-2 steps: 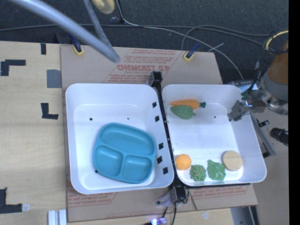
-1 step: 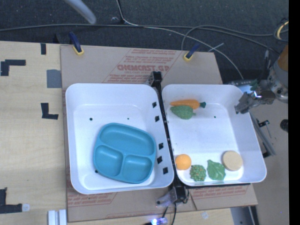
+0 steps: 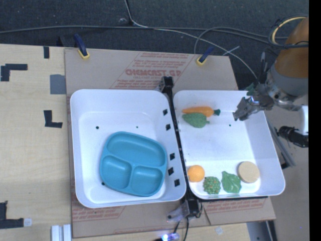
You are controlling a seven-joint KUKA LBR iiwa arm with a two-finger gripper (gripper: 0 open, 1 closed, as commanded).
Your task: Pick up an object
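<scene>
The gripper (image 3: pixel 243 112) hangs over the right bin (image 3: pixel 261 149), near its far edge, holding nothing. Its grip cannot be made out. The carrot (image 3: pixel 198 110) lies nearby. Next it likely needs to go down onto a toy.

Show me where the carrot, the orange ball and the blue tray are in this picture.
carrot (image 3: pixel 198 111), camera view, middle of its orange body.
orange ball (image 3: pixel 195 173), camera view, centre of its top.
blue tray (image 3: pixel 129 154), camera view, ridge between its compartments.

Carrot (image 3: pixel 199 110), leafy green (image 3: pixel 195 120) touching, right bin far end.
</scene>
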